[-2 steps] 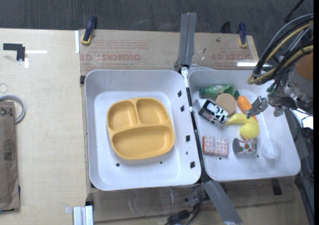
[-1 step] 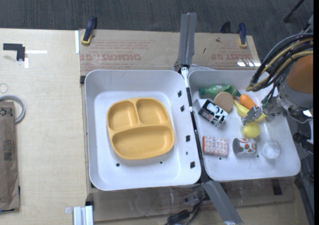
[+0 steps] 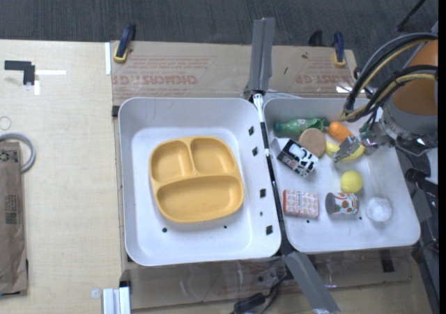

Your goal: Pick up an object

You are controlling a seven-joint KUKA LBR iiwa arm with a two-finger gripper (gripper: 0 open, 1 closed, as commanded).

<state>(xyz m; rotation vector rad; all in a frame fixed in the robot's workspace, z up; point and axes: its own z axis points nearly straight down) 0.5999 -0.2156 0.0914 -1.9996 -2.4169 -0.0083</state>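
Note:
My gripper (image 3: 347,147) hangs low over the back of the right bin (image 3: 401,236). It sits right on top of a small yellow object (image 3: 357,154), which it partly hides. An orange ball (image 3: 336,129) lies just behind and to the left of it. A tan round piece (image 3: 313,142) and a black-and-white spotted item (image 3: 298,158) lie further left. A yellow ball (image 3: 351,181) rests a little nearer the front.
A green packet (image 3: 300,125) lies at the back of the right bin. A red-and-white box (image 3: 301,203), a patterned cup (image 3: 341,203) and a clear lid (image 3: 380,209) sit near its front. The left bin (image 3: 132,166) holds a yellow divided plate (image 3: 197,179).

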